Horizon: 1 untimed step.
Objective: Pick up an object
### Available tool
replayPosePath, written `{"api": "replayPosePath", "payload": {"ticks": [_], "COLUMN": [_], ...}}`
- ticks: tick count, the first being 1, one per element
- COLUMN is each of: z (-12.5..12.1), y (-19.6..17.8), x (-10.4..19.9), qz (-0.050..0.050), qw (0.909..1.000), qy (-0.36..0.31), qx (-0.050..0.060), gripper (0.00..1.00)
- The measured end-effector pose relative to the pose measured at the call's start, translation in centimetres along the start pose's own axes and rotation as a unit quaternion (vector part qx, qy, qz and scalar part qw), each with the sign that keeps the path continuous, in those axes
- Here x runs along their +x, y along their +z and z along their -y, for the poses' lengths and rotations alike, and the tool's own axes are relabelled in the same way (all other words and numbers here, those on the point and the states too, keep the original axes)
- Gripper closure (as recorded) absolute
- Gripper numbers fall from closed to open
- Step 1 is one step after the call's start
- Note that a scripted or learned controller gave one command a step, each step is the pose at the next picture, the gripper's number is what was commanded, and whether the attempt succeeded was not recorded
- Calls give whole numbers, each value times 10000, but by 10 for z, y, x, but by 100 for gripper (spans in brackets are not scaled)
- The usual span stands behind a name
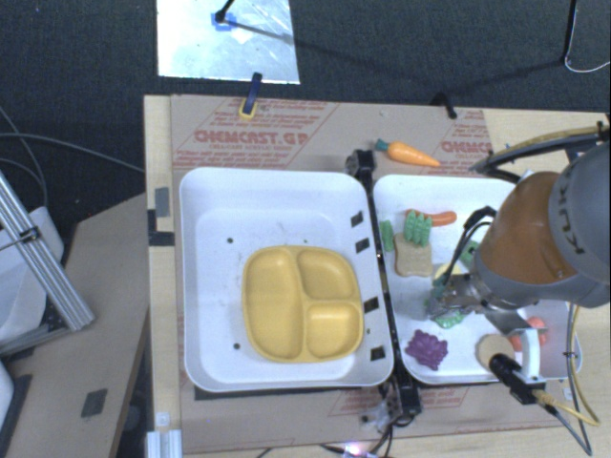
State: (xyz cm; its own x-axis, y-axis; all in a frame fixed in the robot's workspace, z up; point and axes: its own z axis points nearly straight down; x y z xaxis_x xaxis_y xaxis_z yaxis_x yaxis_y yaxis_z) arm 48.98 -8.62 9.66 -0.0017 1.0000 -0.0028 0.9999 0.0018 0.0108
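My gripper [445, 305] hangs low in the right bin [399, 198], just under the orange band of the arm, over a small green item [449, 320]. Whether anything sits between its fingers is hidden. Purple grapes [427, 348] lie just below it. A tan bread slice [413, 259] with a green toy [416, 226] on it lies above, beside a short orange-red piece [442, 218]. An orange and white item [527, 342] shows at the bin's lower right.
The left bin [215, 218] holds a yellow divided plate [302, 302]. A toy carrot [409, 153] lies on the bench behind the bins. The arm covers most of the right bin's right half.
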Motion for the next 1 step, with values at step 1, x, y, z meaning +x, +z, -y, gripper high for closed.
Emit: {"api": "replayPosePath", "payload": {"ticks": [1], "z": [-31], "y": [11], "x": [-62], "qz": [-3], "qw": [10000], "qy": [14], "qx": [22], "gripper": [100]}}
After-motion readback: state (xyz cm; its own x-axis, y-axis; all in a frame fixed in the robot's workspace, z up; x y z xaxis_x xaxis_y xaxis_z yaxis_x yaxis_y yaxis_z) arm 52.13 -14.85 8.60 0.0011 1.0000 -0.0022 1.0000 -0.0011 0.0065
